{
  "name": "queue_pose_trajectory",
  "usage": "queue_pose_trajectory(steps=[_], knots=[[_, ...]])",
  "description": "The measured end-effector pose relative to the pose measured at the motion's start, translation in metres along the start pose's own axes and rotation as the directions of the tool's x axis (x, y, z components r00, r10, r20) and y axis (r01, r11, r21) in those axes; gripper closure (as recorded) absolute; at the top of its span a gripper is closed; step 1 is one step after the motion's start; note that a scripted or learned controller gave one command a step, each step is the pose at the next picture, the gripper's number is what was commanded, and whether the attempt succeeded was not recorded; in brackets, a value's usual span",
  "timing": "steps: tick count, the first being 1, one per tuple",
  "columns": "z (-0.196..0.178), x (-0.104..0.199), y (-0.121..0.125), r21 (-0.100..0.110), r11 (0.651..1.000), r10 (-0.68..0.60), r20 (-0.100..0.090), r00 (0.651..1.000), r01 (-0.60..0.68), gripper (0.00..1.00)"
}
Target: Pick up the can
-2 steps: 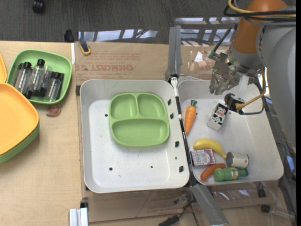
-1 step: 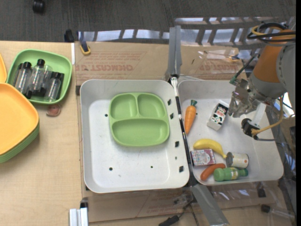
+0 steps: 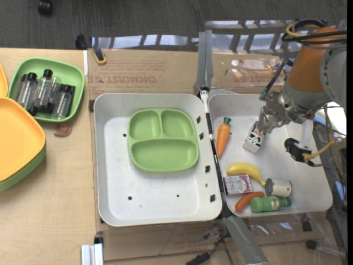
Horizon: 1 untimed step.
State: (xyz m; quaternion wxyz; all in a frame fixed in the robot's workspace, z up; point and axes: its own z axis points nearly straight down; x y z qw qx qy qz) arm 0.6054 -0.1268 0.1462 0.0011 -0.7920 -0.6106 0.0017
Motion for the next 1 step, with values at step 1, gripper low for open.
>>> queue_pose_trajectory(steps=[1], knots=[[0.0, -0.0001, 0.0, 0.0, 1.0, 0.0, 0.0, 1.0, 0.0, 0.0]])
